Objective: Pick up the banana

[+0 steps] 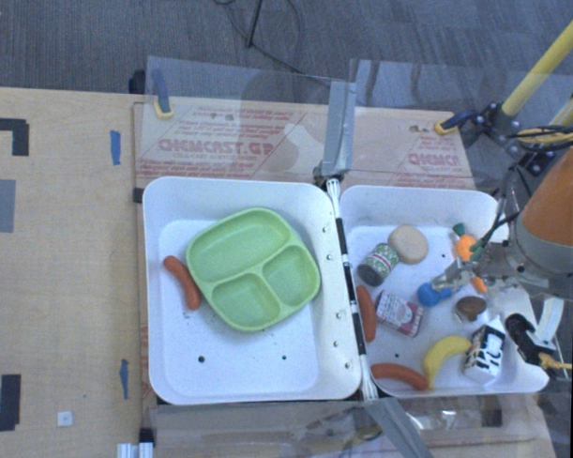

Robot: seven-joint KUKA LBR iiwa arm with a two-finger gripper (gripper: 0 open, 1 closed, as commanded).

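Note:
The yellow banana (445, 355) lies curved near the front of the right bin (362, 209), between a red sausage (399, 375) and a black-and-white carton (486, 353). My gripper (465, 275) hangs over the right half of that bin, above and behind the banana, close to a blue toy (432, 294) and a brown item (470, 308). Nothing is visibly held in it.
The right bin also holds a can (379, 264), a tan round item (409, 244), a small orange piece (466, 247), a red packet (399, 313) and a second sausage (366, 313). The left bin (165, 205) holds a green divided plate (254, 267) and a sausage (182, 282).

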